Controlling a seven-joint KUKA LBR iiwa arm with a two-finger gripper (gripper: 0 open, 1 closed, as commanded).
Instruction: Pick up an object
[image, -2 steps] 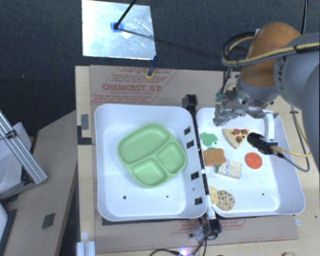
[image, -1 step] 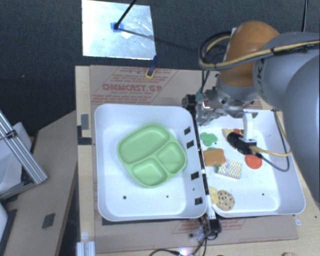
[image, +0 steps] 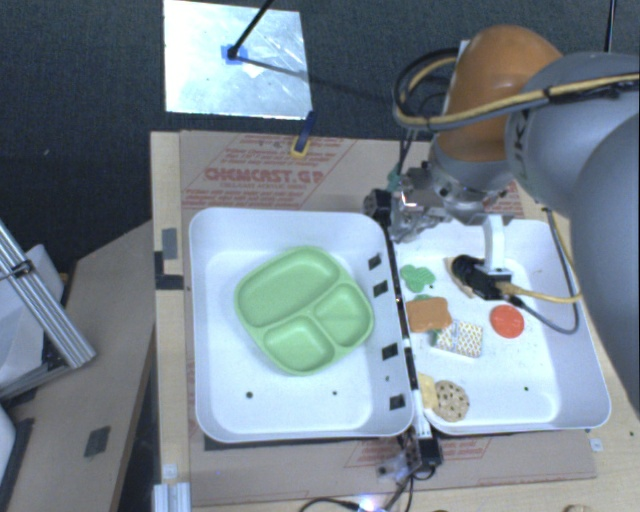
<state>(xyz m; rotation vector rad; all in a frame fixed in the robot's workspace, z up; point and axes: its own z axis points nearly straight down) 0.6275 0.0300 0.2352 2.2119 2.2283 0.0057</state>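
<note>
The gripper (image: 405, 214), its opening state indeterminate, hangs at the right bin's (image: 565, 392) far left corner; the nearby green piece (image: 417, 277) appears light, rigid, flat: grasp across its edges.

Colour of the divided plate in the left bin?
The plate is pale green, plain with no pattern; the camera view shows it clearly.

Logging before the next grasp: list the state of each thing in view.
green divided plate: right way up, left bin, compartments bare.
green leaf piece: flat, right bin.
brown toast piece: flat, touching patterned cracker.
red disc: flat, alone.
chocolate chip cookie: flat, near the front.
gripper: over right bin's far left corner.
</note>
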